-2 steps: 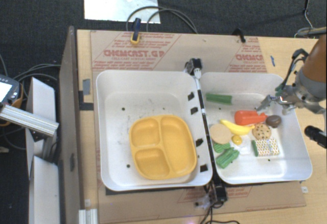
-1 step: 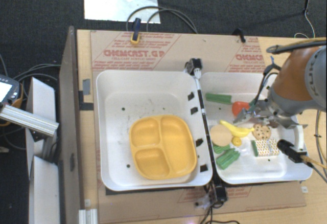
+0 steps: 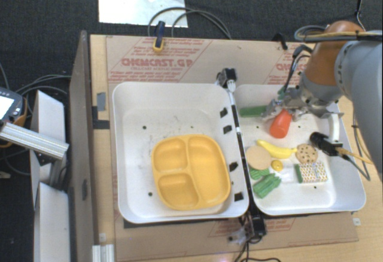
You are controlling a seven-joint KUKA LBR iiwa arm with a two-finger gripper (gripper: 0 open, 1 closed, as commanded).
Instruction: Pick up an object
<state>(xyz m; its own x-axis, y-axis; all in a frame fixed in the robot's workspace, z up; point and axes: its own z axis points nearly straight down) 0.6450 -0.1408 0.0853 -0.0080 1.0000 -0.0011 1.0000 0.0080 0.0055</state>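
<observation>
While the hand [image 3: 286, 105] hovers low over the right bin [image 3: 347, 195], its opening hard to tell, an orange carrot-like toy [image 3: 280, 124] lies just beneath; descending and closing comes next.

Glossy yellow plastic divided tray [image 3: 190, 171] in the smooth white plastic bin [image 3: 134, 135] left of the gripper [image 3: 286, 105], matt orange plastic piece [image 3: 280, 124] just below it, brown paper-faced board [image 3: 179, 57] under both bins
</observation>
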